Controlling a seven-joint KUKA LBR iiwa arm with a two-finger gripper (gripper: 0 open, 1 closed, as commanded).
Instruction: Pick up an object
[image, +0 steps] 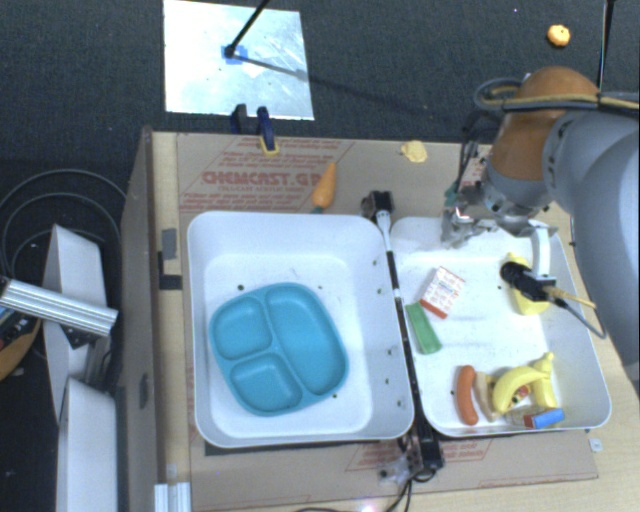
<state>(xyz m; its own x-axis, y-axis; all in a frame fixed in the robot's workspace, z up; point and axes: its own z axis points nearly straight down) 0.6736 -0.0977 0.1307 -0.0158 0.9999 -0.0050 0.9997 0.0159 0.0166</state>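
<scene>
Presently poised with the gripper (466, 228) above the far corner of the right bin (490, 335), close to the divider between the bins; cannot tell whether open or closed. Lying in that bin, well apart from the gripper: small orange-and-white box (441, 292), green block (422, 328) just beside the divider, reddish sausage (466, 393), yellow banana (520, 385) near a blue piece (547, 419) at the near edge. Resting in the left bin (230, 250): blue divided plate (278, 347).
</scene>
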